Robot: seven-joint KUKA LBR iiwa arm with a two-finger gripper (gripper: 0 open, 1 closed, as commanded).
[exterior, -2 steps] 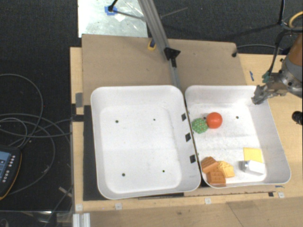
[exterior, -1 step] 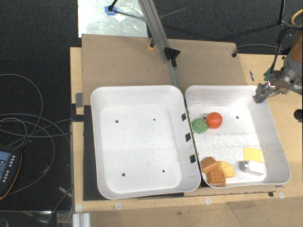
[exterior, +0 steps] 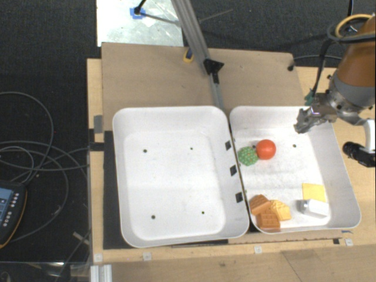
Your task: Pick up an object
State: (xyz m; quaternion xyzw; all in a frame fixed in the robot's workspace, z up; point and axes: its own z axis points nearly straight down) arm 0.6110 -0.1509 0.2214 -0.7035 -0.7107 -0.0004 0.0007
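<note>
1. Nearest me, along the front edge of the right bin [exterior: 338, 157], I see a cluster of orange-brown waffle-like pieces [exterior: 268, 211] at the front left corner, and toward the front right corner a yellow block [exterior: 314, 191] with a small white-and-grey item [exterior: 311, 207] just in front of it.
2. Further in, by the right bin's left wall, a green bumpy ball [exterior: 247, 156] touches a red ball [exterior: 266, 149] on its right.
3. The left bin [exterior: 170, 175] holds nothing I can pick out.
4. At the far right corner of the right bin, the gripper [exterior: 305, 121] hangs over the rim area, well apart from every object. I cannot tell from this slant whether it is released or clenched; nothing is visibly between its tips.
5. My judgement: the pick is not yet done. Every object lies in the bin, so choosing a target, descending, closing and lifting all remain. The red ball looks nearest to the gripper.
</note>
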